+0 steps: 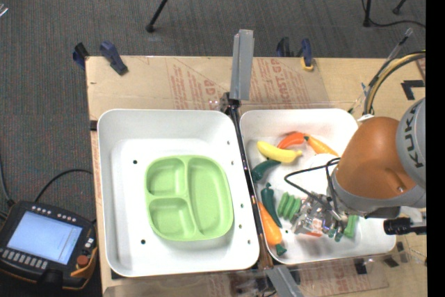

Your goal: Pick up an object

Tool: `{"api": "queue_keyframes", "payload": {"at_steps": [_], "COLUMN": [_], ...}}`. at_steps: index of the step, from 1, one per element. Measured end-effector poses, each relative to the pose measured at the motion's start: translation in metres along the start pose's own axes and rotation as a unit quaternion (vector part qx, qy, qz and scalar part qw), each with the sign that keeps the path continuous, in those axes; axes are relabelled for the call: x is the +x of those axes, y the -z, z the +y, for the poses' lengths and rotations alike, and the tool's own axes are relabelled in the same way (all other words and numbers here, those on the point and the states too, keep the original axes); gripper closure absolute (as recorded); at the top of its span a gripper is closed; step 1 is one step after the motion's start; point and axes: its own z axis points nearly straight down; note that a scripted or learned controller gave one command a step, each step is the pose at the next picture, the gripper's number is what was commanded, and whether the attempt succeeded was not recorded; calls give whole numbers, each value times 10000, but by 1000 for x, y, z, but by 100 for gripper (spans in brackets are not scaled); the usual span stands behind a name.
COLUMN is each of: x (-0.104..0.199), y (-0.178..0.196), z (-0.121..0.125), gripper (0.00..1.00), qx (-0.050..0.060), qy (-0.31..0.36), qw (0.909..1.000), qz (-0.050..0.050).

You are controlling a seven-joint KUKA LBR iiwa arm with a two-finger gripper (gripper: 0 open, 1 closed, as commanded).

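Note:
Toy foods lie in the right white bin (348, 123). A yellow banana (278, 151) sits near the bin's back, with a red-orange pepper (293, 139) and a small orange carrot (321, 145) behind it. A dark green vegetable (264, 169) lies by the left wall. Light green pieces (287, 205) and a long orange carrot (270, 225) lie at the front left. My gripper (316, 219) is low in the bin's front middle, just right of the light green pieces, over a small reddish item (311, 234). Another green piece (350, 227) lies right beside it.
The left white bin (118, 149) holds a light green divided plate (188, 198). A grey post (242, 73) stands behind the wall between the bins. My arm's orange band (375, 160) hangs over the right bin's right side. A teach pendant (45, 240) lies at the lower left.

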Motion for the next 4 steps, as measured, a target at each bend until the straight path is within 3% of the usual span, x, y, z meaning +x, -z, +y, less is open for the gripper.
{"api": "queue_keyframes", "payload": {"at_steps": [1,2,3,4], "x": [0,-36,-112,-66], "y": [0,1,-1,1], "z": [0,43,88,16], "gripper": [0,0,0,0], "qx": [-1,-8,25,0], "qy": [6,151,280,-329], "qw": [10000,9999,9996,9995], "qz": [-3,-16,65,-13]}}
